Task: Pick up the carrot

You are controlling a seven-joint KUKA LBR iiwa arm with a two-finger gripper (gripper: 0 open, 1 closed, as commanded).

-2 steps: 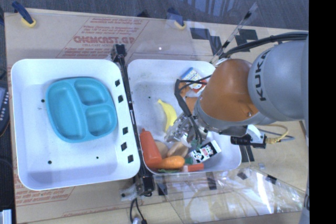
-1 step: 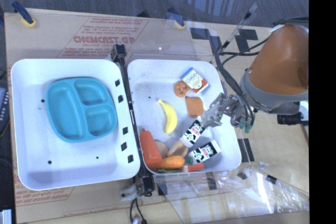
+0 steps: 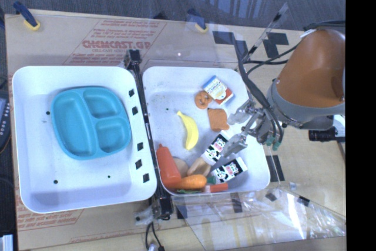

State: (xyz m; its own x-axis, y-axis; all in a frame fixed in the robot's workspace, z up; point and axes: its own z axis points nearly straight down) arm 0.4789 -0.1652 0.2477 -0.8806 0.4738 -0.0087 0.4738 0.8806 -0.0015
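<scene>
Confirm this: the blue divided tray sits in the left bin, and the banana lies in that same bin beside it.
Not quite. The blue divided tray does sit in the left bin, but the camera view shows the banana in the right bin, among the other food items, across the divider from the tray.

Smooth matt plastic tray (image 3: 66, 126); glossy white bins (image 3: 23, 144)

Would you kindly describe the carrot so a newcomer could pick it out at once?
Look in the right-hand bin, at its near edge. The carrot lies flat there, just right of a taller red-orange block. Its tapered, bright orange body sets it apart from the yellow banana farther back.
</scene>
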